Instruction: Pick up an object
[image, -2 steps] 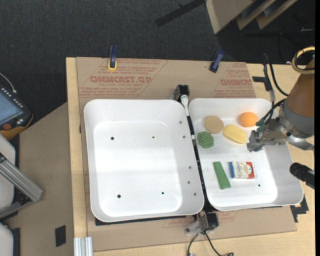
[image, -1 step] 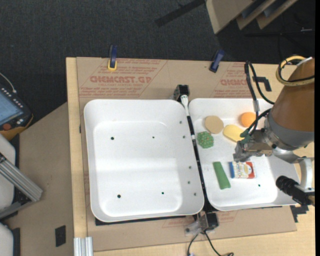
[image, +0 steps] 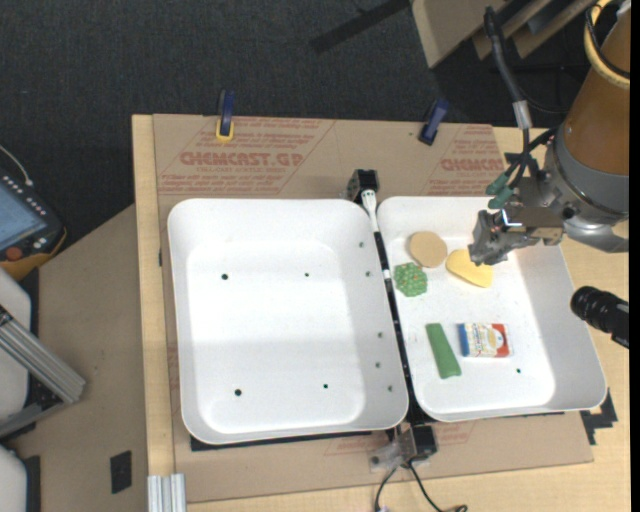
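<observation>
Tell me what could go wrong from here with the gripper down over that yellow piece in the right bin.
1. The gripper sits over one edge of the yellow piece, not its middle, so a closing grasp may slip off it.
2. The tan round piece lies close beside the yellow one, and the green bumpy piece lies just past that, so a sideways nudge could push them around.
3. The right bin wall is near the arm, which could catch it.

I watch through one fixed camera above the bench (image: 300, 140), tilted down from six toward twelve o'clock. Both white bins (image: 190, 300) fit inside; the arm (image: 600, 120) enters at two o'clock.
</observation>
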